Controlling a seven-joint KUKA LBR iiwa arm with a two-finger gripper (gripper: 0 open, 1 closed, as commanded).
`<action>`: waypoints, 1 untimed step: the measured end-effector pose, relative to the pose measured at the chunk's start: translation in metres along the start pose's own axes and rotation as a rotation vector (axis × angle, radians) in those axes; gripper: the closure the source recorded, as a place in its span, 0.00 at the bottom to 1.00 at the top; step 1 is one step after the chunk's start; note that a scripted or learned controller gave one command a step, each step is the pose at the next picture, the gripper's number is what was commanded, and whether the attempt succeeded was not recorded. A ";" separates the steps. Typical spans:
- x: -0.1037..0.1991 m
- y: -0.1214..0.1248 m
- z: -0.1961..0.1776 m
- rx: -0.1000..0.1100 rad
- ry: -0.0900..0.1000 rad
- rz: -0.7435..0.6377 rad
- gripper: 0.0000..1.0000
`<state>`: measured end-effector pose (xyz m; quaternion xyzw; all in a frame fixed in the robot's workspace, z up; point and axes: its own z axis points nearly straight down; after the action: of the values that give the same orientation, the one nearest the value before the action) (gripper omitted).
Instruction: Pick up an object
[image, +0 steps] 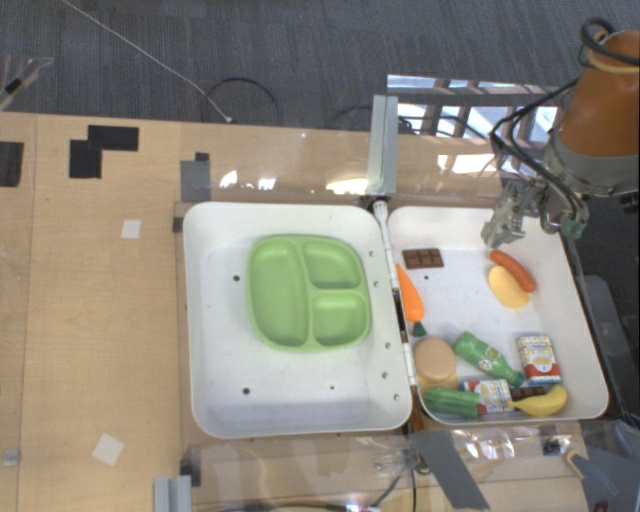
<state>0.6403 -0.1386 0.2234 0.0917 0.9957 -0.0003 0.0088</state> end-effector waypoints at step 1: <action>0.001 0.000 0.003 0.000 0.005 0.000 0.00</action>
<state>0.6392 -0.1385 0.2205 0.0917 0.9958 -0.0001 0.0062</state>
